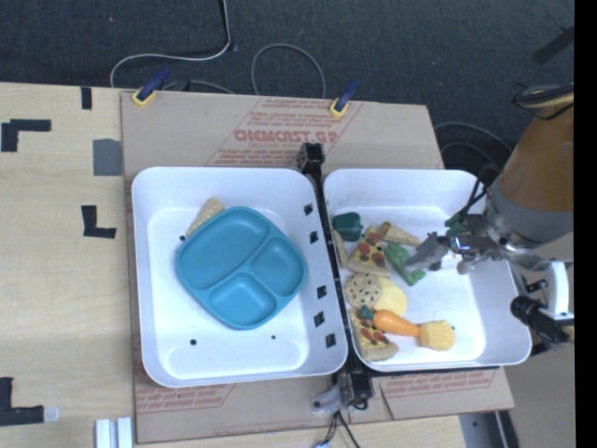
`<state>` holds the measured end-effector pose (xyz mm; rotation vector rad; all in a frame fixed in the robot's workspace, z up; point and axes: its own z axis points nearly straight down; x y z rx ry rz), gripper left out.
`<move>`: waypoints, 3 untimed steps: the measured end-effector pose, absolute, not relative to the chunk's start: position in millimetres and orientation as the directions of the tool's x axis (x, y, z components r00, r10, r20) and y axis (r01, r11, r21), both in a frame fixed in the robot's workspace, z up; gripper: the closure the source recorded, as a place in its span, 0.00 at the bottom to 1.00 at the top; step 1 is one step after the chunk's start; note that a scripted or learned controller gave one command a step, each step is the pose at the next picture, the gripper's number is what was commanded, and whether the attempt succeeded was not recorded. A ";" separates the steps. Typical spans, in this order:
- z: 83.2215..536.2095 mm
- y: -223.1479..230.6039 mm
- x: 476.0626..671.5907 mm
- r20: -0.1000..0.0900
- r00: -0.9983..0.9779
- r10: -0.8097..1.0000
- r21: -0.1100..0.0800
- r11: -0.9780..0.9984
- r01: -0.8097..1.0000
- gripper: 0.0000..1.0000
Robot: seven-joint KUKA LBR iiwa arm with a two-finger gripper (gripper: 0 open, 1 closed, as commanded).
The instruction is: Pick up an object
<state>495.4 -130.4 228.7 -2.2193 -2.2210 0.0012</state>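
Nearest the camera, at the bottom of the right bin [494,343], a yellow corn-like toy [437,335] is seen lying just beside an orange carrot-shaped toy [399,323], with a waffle-patterned piece [373,343] touching the carrot at about seven o'clock. These toys are heaped against the bin's left wall, presumably because they were tipped in loosely; none is stacked with care. Further up the heap, a spotted cookie-like piece [363,290] and a pale yellow disc [392,301] are found, then a pizza-slice toy [371,248], a tan wedge [399,235], and a dark green cup-like piece [347,223] at roughly eleven o'clock of the pile. A green stick-shaped toy [404,267] lies at the pile's three o'clock edge, and it is judged the likeliest thing to be picked, since the gripper [431,253] is poised right at it. The left bin [149,278] is occupied by a blue divided plate [242,266], laid flat near its middle, with a tan piece [205,216] tucked under its eleven o'clock rim. The arm is reached in from three o'clock, its grey wrist [522,215] held low over the right bin and its tool pointed toward nine o'clock at a shallow slant. Whether the claw is released or clenched cannot be told, as its tip is blurred against the toys, and no object is shown to be held by it. A descent onto the green stick is judged to be the step in hand, with crowding from neighbouring toys being the main risk.
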 end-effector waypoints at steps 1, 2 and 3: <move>162.1 -110.6 532.7 0.000 -0.002 1.000 -0.003 0.002 1.000 0.00; 86.1 -103.1 584.8 -0.005 -0.001 1.000 0.007 0.001 1.000 0.00; 99.9 -103.9 584.9 -0.006 0.000 1.000 0.014 0.000 1.000 1.00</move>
